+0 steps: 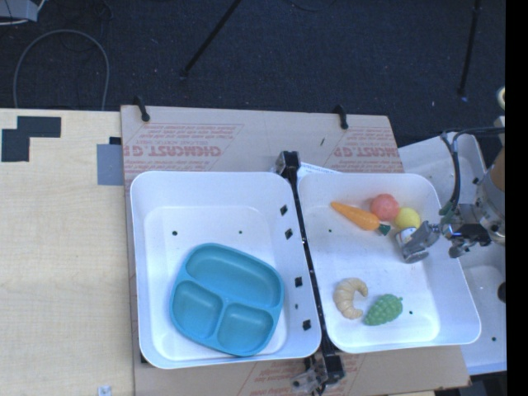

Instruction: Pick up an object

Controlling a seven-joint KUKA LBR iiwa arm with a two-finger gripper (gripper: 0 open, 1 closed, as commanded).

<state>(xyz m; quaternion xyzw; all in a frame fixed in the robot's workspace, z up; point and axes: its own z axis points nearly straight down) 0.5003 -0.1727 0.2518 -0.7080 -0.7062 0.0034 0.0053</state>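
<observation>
The right bin (450, 324) holds an orange carrot (356, 215), a pink-red fruit (384, 205) and a small yellow fruit (407, 218) near its far side. A tan croissant (351, 297) and a green bunch of grapes (384, 309) lie toward its near side. My gripper (415, 242) hangs over the right part of this bin, just below and in front of the yellow fruit. Nothing visible is held in it.
The left bin (157, 196) holds a blue divided plate (227, 298). A black divider (299, 254) separates the two bins. Cardboard (247, 143) lies under both bins, with the light wooden bench (58, 254) to the left. Cables and arm parts (474, 229) crowd the right edge.
</observation>
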